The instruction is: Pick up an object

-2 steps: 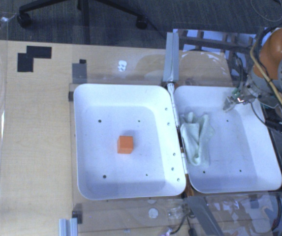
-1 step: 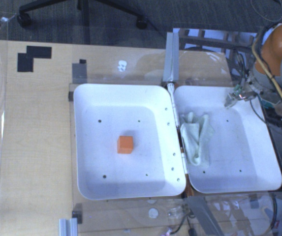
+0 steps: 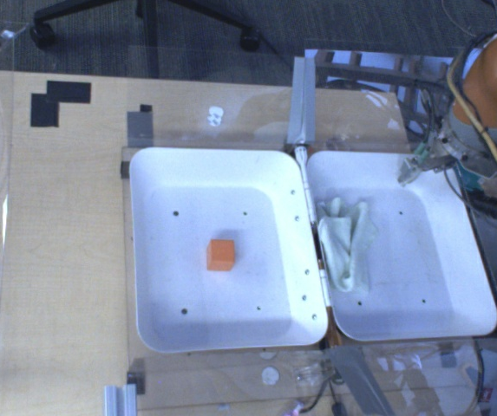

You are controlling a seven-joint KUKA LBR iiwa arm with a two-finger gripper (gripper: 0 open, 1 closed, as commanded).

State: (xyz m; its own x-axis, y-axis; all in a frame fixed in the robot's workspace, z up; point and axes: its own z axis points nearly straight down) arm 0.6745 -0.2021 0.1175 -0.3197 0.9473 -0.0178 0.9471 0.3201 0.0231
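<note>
Jaws (image 3: 415, 170) over right bin's (image 3: 430, 319) far edge; orange cube (image 3: 221, 255) well apart, left bin (image 3: 157, 232)

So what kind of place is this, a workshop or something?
Probably a robotics lab. A robot arm reaches over two white bins on a wooden bench, one bin holding an orange cube, the other a cloth. An office chair base stands behind.

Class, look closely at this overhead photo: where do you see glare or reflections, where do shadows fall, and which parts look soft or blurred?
Camera view: pale reflective streaks cross the light wooden bench top at left; the small orange cube casts only a faint shadow in the left shallow white bin; the crumpled pale green cloth looks soft-edged; the pincer at upper right is blurred.
</note>
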